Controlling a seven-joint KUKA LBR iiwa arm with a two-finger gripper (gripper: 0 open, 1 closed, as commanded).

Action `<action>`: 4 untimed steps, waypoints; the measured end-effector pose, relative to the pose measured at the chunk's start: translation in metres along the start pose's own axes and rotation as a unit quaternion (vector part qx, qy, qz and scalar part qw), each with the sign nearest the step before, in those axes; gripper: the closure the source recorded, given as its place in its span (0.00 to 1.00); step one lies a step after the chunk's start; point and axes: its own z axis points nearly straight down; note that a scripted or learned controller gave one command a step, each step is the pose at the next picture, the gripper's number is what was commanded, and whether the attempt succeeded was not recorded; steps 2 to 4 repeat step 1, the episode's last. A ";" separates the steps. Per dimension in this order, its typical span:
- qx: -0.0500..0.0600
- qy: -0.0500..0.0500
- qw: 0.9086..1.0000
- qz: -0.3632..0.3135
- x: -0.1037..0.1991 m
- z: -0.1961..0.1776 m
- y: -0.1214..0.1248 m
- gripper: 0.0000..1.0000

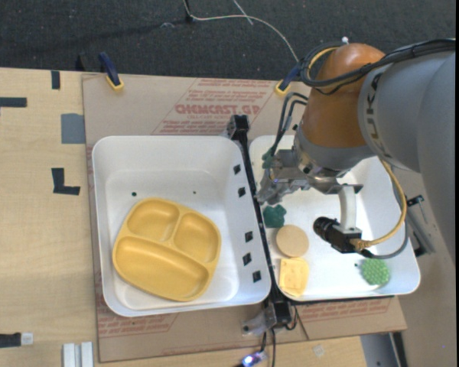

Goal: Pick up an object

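My gripper (274, 193) hangs low over the left side of the right bin (382, 176), just above a small dark green object (274, 217). A round tan disc (292, 241) lies below that, and a pale yellow wedge (294, 276) lies near the bin's front edge. A bright green bumpy ball (375, 271) rests in the front right corner. The arm's grey and orange body hides the back part of this bin.
The left bin (122, 159) holds a yellow divided plate (167, 247). A black divider (249, 205) runs between the bins. A black fitting with a yellow cable (335, 234) sits over the right bin's middle.
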 end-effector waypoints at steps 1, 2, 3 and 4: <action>-0.001 0.000 1.000 -0.001 0.046 -0.004 -0.009 1.00; -0.001 0.000 1.000 -0.001 0.046 -0.004 -0.009 1.00; -0.001 0.000 1.000 -0.001 0.046 -0.004 -0.009 1.00; -0.001 0.000 1.000 -0.001 0.046 -0.004 -0.009 1.00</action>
